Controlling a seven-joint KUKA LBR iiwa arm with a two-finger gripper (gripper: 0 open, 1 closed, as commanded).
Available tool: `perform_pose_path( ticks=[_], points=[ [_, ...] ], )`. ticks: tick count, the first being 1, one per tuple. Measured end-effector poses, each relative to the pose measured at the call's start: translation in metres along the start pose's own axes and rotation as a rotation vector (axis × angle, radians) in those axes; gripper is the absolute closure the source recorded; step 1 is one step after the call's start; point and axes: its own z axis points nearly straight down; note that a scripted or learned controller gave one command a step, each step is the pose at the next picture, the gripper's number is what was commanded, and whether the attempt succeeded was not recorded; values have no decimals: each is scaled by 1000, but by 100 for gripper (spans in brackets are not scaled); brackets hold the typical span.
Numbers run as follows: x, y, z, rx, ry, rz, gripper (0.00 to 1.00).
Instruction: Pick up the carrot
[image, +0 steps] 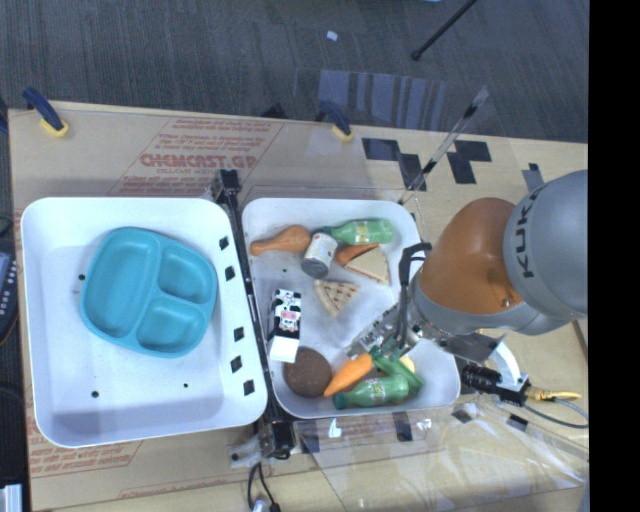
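The carrot (348, 375) lies near the front of the right bin (262, 300), tilted, its orange tip pointing toward the brown ball (308, 371) just beside it on the left. Its green top end sits against a green bottle (380, 392) lying along the bin's front wall. The gripper (385, 335) is down in the same corner, right above the carrot's leafy end, and from here I cannot tell how its jaws stand or whether anything is caught in them; the metal parts blur into the green pieces beneath. The arm (500, 265), grey with its orange band, leans in over the bin's right side.

Farther back in that bin are a chicken drumstick (281, 240), a small tin can (319, 254) on its side, another green bottle (364, 232), a sandwich wedge (370, 265) and a waffle piece (337, 296). A black-and-white milk carton (286, 318) lies by the left wall. The left bin (60, 400) holds a blue divided plate (148, 290). Both bins rest on the table (150, 150).
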Motion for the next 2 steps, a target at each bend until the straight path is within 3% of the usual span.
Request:
perform_pose_path(
  ticks=[1, 2],
  points=[
    [0, 0, 0, 0, 0, 1, 0],
    [48, 32, 20, -3, 0, -334, 0]
  ],
)
